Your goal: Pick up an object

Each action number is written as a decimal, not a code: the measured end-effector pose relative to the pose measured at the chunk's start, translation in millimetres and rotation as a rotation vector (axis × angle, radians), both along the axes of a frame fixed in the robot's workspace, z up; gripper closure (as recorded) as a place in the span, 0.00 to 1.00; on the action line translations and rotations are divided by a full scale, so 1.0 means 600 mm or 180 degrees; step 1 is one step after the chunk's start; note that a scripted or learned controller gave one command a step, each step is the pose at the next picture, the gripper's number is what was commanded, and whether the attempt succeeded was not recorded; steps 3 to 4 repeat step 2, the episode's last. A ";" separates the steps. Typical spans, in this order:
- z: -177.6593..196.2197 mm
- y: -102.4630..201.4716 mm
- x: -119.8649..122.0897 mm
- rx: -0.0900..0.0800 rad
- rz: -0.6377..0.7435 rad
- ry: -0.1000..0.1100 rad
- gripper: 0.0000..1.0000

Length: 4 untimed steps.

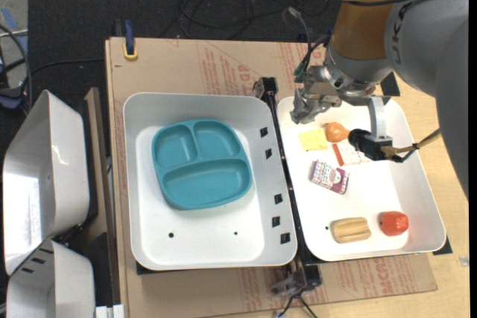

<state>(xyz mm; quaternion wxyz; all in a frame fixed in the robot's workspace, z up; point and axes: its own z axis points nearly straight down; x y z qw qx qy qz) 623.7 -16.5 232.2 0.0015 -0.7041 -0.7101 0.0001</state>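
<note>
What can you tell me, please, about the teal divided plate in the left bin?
The teal divided plate looks like smooth matte plastic, a rounded rectangle with a raised rim and three compartments: two small ones at the far side, one wide one nearer the camera. It lies flat, slightly rotated, on the left bin's floor, with nothing on it or touching it.

Arm [417, 18] cut off by right and top edges. Pincer [302, 112] finger spacing too small and dark to resolve. Right bin [428, 197] far rim partly hidden behind wrist. Pink packet [329, 177] print unreadable. Far-left white containers [41, 167] cropped by the frame.
</note>
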 end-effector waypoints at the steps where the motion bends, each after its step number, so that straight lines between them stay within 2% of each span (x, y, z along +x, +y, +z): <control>1: 0.015 0.093 -0.008 -0.0003 -0.0001 -0.0008 1.00; 2: 0.016 0.171 -0.002 -0.0003 -0.0001 -0.0011 1.00; 4: 0.016 0.171 -0.002 -0.0003 -0.0001 -0.0011 1.00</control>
